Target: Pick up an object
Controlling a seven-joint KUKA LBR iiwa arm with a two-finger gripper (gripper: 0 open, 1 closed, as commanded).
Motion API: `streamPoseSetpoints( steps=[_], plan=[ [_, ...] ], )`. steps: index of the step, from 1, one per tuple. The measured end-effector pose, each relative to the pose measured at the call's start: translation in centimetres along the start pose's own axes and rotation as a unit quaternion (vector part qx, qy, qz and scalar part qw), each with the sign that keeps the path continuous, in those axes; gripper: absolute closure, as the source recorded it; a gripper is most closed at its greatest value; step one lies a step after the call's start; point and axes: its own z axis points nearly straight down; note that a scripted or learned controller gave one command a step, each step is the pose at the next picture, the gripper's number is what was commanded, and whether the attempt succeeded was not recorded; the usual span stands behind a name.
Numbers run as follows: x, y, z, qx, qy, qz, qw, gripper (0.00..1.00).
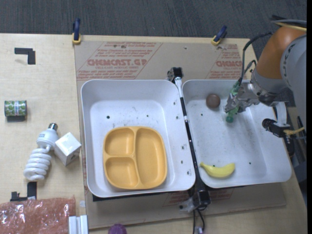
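Bins point(92, 130): one tray point(135, 157), banana point(218, 169), ball point(213, 100).

dark grey carpet floor point(156, 6) lies beyond a pale wooden bench point(41, 82) under even light.

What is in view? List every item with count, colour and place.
bins: two, white, side by side on the bench
divided plate: one, yellow-orange, left bin
banana: one, yellow, right bin, near edge
round object: one, brown, right bin, far end
green object: one, small, right bin, under the gripper
spiral bulb: one, white, bench left
cube: one, white, beside the bulb
can: one, green, far left
clamps: two, blue, board's far edge
arm: one, grey and orange, right
gripper: one, over the right bin
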Motion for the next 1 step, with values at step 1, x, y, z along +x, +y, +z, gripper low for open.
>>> streamPoseSetpoints(
  steps=[1],
  plan=[
    [6.32,-3.79,-10.30,0.001,0.001,0.002,1.0000,1.00]
  ],
)
